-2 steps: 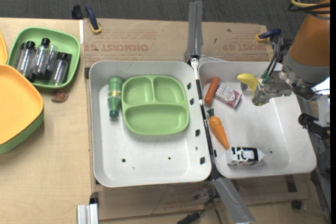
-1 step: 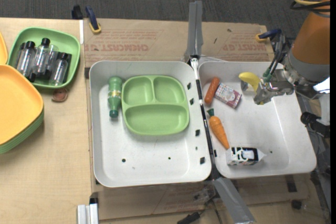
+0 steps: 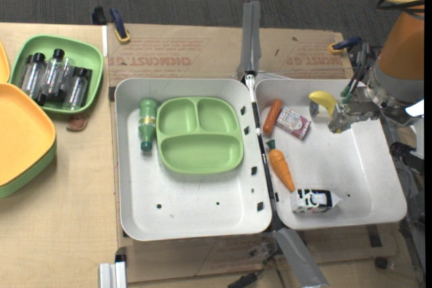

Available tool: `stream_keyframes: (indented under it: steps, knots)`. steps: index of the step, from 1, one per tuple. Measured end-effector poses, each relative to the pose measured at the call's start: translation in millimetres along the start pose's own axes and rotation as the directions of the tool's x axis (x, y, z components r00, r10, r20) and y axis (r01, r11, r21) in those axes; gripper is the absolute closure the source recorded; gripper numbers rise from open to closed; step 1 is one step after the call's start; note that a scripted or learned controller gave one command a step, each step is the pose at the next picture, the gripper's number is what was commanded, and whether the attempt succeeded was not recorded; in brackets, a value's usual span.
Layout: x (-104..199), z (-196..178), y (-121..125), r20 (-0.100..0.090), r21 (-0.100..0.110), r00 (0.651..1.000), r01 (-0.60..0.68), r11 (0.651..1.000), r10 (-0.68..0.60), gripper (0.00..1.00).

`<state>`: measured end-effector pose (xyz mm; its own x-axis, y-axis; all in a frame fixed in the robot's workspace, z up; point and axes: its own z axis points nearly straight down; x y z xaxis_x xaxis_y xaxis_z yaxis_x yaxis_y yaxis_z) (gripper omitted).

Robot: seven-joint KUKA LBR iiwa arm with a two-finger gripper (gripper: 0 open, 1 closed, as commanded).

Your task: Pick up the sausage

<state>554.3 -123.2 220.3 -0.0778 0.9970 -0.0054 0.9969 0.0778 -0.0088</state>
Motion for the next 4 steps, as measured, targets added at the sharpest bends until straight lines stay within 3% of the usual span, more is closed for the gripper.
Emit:
stream_keyframes:
  steps: [3,4]
  knots:
    - [-4.0,-23.5,0.0,0.004,0.005,1.0,0.005,1.0,-0.005,1.0]
    - [-15.5,50.8,11.2,-0.006,-0.002,0.939,-0.345,0.939,0.345,1.0]
